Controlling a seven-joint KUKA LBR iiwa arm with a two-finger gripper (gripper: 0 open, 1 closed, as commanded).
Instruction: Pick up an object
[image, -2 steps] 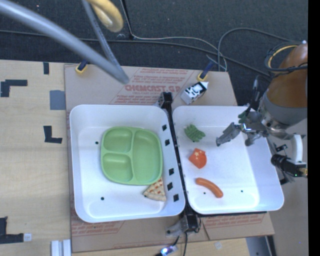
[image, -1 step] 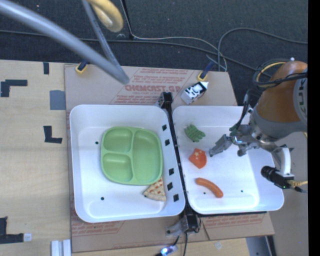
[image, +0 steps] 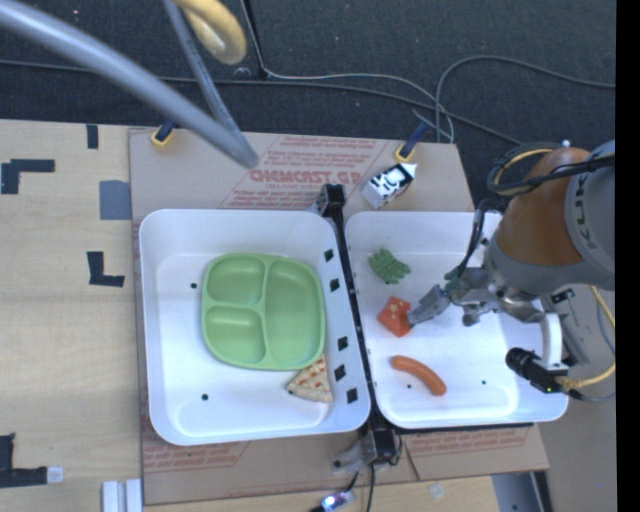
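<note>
Low over the right white bin (image: 500, 405), the grey two-finger gripper (image: 428, 306) points leftward with its tip just beside the small red block (image: 395, 317); whether it is clenched or released cannot be told from this slant, and nothing can be seen held in it. Just above the block lies a green leafy toy vegetable (image: 388, 266), and nearer the front wall a red-orange toy sausage (image: 418, 374) lies apart from both. Across the black divider (image: 347, 290), the left white bin (image: 160, 330) holds a light-green sectioned plastic plate (image: 265, 310) with a tan pizza-slice toy (image: 312, 381) touching its lower corner.

The red block looks the likeliest pick. My worry is that the tip appears to meet it from the side: a closing or downward move could nudge it toward the divider, or pinch only a corner so it slips out on the lift
</note>
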